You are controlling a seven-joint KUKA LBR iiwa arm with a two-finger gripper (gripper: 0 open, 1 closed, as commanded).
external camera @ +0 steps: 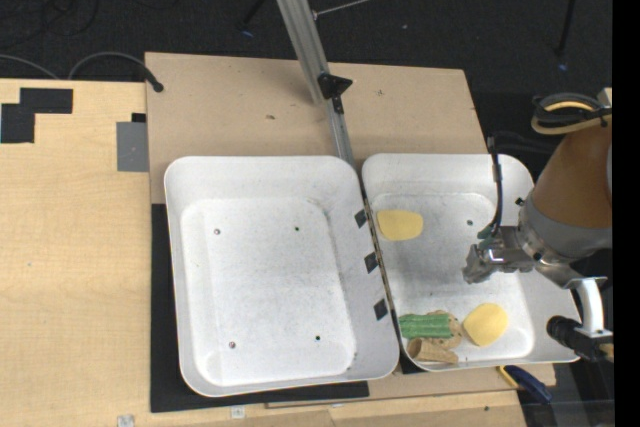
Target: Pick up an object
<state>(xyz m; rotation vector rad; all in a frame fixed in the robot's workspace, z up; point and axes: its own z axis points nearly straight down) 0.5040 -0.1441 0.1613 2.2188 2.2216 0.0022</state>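
Candidate objects. Four small items lie in the right bin (440,177), the one the arm reaches from its own side. A round yellow piece (487,323) sits near that bin's front edge, toward its front right corner. Just beside it, toward the divider between the bins, lie a green ridged piece (425,324) and, touching the green one at the front rim, a tan piece (433,350). A flatter yellow piece (399,224) rests apart from these, close to the divider edge and about midway along it. The three front items are crowded, probably because they have slid against the bin's rim; the flat yellow piece stands alone with bare floor around it.

Claw. The claw (484,262) hangs over the right half of the right bin, between the flat yellow piece and the round one, above bare bin floor. Nothing is seen between its fingers; whether they are spread or closed cannot be told at this size. Its place directly behind the round yellow piece suggests that piece is the likeliest target, being nearest and clear on its rear side.

Surroundings. The left bin (190,185) adjoins the right one along the clipped divider. Both rest on the bench (250,105), from whose rear edge a grey metal rail (300,25) rises.
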